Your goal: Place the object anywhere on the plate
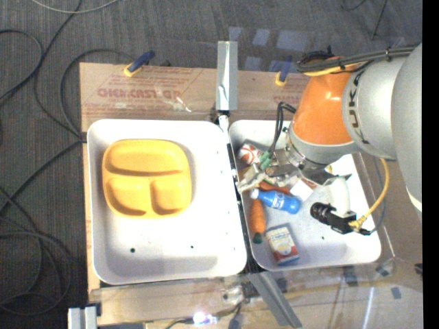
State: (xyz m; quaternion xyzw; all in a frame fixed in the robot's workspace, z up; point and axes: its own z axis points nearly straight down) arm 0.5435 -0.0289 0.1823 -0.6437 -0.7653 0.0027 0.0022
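A yellow divided plate (147, 177) lies in the left white bin (164, 252), toward its upper left. My gripper (266, 173) hangs low over the left part of the right bin (357, 252), right above a cluster of objects. Under and beside it lie a blue bottle (278, 201) on its side, an orange carrot (257, 218) along the bin's left wall, and a red-and-white item (247, 153) at the top left. A small red-and-blue carton (282, 244) sits near the front edge. The wrist hides what is directly below the gripper.
The orange-banded arm (326, 112) covers the upper right of the right bin. The wall between the two bins (236, 204) runs just left of the gripper. Cardboard (158, 91) lies behind the bins.
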